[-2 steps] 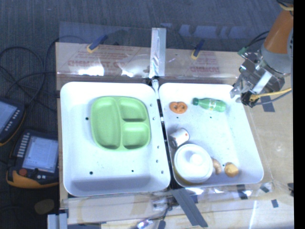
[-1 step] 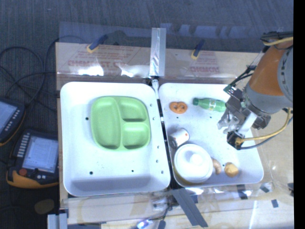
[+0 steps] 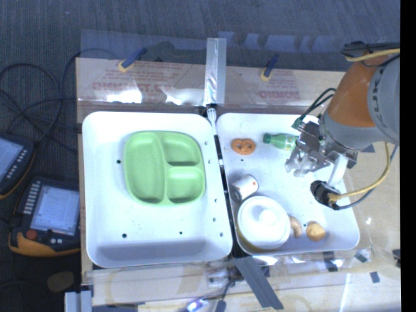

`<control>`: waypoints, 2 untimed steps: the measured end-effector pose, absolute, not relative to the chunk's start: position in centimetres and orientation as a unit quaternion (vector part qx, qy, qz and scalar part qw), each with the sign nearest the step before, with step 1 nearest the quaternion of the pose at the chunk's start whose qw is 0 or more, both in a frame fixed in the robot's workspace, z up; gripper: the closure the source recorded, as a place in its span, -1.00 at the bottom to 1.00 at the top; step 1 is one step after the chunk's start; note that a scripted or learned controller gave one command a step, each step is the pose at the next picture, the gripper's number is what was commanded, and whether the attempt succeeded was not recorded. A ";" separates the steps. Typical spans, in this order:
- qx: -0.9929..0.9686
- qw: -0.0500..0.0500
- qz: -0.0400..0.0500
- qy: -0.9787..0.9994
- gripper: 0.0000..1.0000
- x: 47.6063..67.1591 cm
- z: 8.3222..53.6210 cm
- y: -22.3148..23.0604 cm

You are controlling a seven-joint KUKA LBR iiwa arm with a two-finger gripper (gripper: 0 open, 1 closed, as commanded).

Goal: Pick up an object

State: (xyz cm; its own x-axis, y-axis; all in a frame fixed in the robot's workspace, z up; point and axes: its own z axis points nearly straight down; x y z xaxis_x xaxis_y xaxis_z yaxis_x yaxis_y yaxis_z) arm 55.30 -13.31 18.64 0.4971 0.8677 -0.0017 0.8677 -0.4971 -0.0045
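Red print on cardboard sheets [image 3: 195,83] along bench far edge: upside down, blurred, unreadable. No other text legible.

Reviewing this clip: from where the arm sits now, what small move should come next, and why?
Probably a short shift toward the green bottle, then down. The end effector hovers in the right bin just below and right of the bottle, which lies on its side apart from the cookie, the nearest object. Nothing shows between its fingers.

Single fixed camera above bench, looking down at slight slant, far bench edge at frame top. Mid-range: both shallow white plastic bins [image 3: 91,194] fully in frame, dark carpet floor [image 3: 195,8] around them. Grey arm with orange band [image 3: 364,106] enters from frame right.
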 end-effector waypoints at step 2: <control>-0.964 -0.002 -0.002 -0.267 1.00 61.2 9.0 -18.2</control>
